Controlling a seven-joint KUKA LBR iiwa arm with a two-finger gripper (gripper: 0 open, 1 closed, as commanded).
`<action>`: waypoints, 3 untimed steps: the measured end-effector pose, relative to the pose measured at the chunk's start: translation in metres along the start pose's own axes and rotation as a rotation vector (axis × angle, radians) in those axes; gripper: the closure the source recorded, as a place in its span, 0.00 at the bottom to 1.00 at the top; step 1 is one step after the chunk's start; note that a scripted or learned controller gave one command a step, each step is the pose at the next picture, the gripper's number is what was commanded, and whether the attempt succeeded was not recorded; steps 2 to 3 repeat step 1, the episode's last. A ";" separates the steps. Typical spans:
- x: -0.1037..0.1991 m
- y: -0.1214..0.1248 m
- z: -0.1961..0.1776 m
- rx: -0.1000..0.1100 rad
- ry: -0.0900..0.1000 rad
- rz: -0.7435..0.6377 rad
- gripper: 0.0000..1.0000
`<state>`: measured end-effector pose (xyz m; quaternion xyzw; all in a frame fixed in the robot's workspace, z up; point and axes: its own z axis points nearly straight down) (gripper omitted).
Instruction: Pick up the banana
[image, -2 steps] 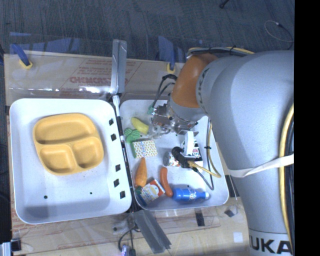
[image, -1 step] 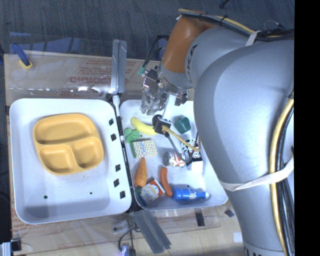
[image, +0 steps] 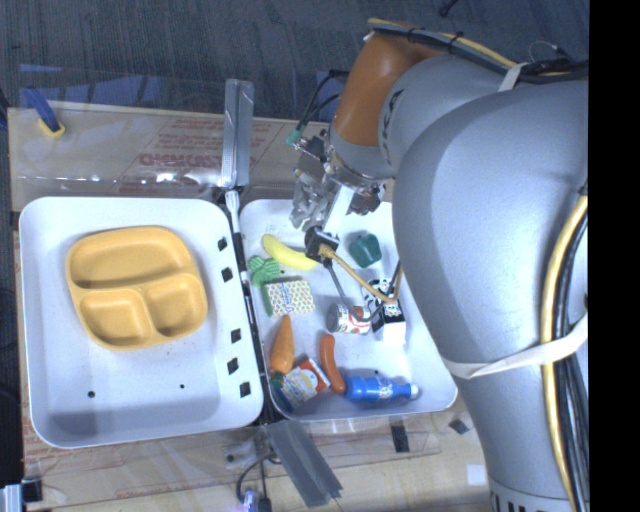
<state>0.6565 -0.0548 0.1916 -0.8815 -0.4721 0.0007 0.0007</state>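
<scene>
**Hand poised at the back of the right bin, banana lying just below it**

The banana (image: 288, 254) is seen lying flat in the right bin (image: 432, 372), near its back left corner, its length slanted from upper left to lower right. Just beside its lower left end a green toy (image: 262, 270) is found, and below that a small patterned packet (image: 290, 296). The hand (image: 312, 215) is held over the back part of the same bin, directly above and slightly right of the banana; whether contact is made cannot be told. How far its fingers are parted cannot be told either, as they are blurred against the wiring, and nothing is seen gripped between them.

Further forward in the bin a carrot (image: 283, 345), a red sausage (image: 332, 362) and a blue bottle (image: 380, 389) are laid near the front wall. A teal object (image: 363, 248) is placed to the right of the banana. In the left bin (image: 60, 410) a yellow compartment tray (image: 135, 285) is set, well apart from the hand.
</scene>
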 end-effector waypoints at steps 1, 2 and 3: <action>0.000 0.000 0.000 0.001 0.000 0.000 0.00; 0.000 0.000 0.000 0.001 0.000 0.000 0.00; 0.000 0.000 0.000 0.001 0.000 0.000 0.00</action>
